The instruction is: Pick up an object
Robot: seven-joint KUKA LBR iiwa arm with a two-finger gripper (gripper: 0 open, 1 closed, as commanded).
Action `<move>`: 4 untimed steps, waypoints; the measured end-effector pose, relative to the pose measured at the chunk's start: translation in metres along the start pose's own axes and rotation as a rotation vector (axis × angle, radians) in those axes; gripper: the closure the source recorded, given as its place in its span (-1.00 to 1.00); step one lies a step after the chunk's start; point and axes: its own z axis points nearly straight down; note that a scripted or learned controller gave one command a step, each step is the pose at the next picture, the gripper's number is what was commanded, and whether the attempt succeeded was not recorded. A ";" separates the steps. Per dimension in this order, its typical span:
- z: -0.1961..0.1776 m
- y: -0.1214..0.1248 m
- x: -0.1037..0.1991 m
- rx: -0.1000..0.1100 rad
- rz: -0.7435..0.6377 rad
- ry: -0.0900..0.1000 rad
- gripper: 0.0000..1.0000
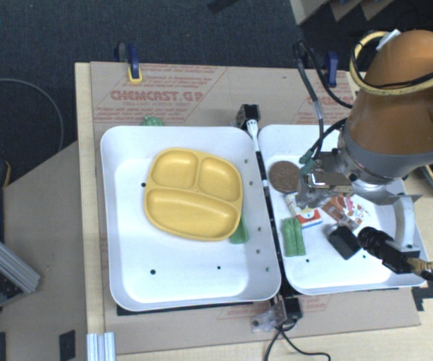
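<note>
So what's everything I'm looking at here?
left bin: one, white, bench left
right bin: one, white, bench right
plate: one, yellow, divided, left bin
scrap: one, green, under plate's right edge
disc: one, brown, right bin, far left
block: one, green, right bin, left side
packets: about two, red-white, right bin middle
clamps: two, blue, bench's far edge
arm: one, grey-orange, over right bin
gripper: one, over packets

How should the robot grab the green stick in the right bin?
Probably the green stick is best pinched around its middle, across its two long sides, coming straight down from above. It lies flat and is narrow that way. The right bin has its wall close beside it, so a sideways approach looks cramped.
</note>
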 end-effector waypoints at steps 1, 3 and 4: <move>0.019 0.000 0.067 -0.004 -0.006 0.001 1.00; -0.064 0.001 0.083 -0.019 -0.003 0.002 -1.00; -0.167 -0.001 0.177 -0.024 -0.012 0.007 -1.00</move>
